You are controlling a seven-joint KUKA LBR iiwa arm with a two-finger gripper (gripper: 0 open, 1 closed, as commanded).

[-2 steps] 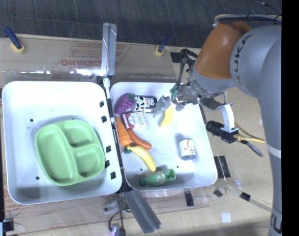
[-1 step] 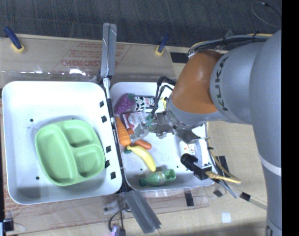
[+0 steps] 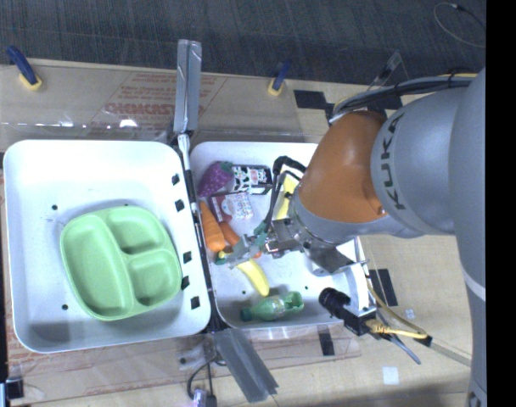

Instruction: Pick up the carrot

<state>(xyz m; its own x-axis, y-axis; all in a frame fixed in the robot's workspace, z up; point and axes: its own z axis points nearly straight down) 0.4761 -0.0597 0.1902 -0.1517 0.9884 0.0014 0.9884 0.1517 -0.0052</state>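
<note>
Bins: two white bins, left bin [image 3: 29, 227] at 9 o'clock and right bin [image 3: 300, 316] at centre. Left bin holds one green divided plate [image 3: 120, 261] with three compartments. Right bin holds one carrot [image 3: 214, 231], one yellow banana [image 3: 256, 276] at 5 o'clock from it, one green bottle [image 3: 271, 307] at 6 o'clock, one purple grape bunch [image 3: 215, 178] at 12 o'clock, and one small printed carton [image 3: 251, 176]. Blue clamps on the bench edge: two [image 3: 24, 66] [image 3: 280, 76].
</note>
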